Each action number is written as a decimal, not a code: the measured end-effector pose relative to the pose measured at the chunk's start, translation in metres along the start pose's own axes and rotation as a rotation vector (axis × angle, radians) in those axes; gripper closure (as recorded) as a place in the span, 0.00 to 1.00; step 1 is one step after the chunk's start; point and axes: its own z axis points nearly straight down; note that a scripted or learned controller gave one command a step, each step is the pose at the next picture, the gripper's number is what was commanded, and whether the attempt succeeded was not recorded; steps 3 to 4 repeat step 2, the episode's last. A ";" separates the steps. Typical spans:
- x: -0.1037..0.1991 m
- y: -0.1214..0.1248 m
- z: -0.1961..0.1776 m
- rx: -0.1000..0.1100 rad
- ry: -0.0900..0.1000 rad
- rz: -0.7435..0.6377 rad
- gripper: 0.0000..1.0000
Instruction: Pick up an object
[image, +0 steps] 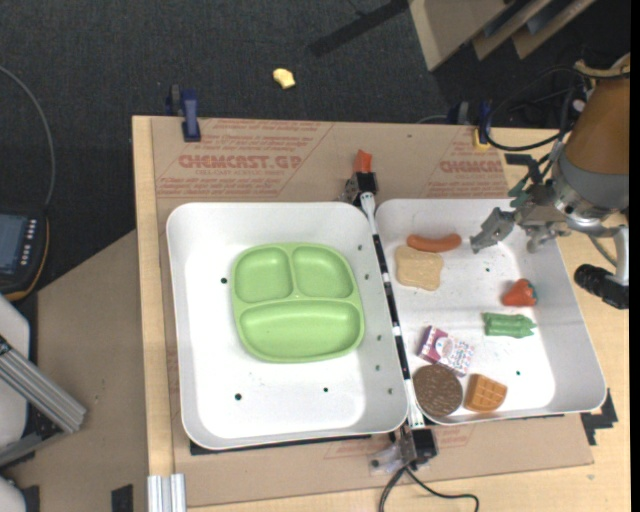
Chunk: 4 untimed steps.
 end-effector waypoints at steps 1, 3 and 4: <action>0.073 0.062 0.101 -0.009 -0.006 -0.007 0.00; 0.070 0.059 0.088 -0.007 -0.002 -0.001 1.00; 0.070 0.059 0.088 -0.007 -0.002 -0.001 1.00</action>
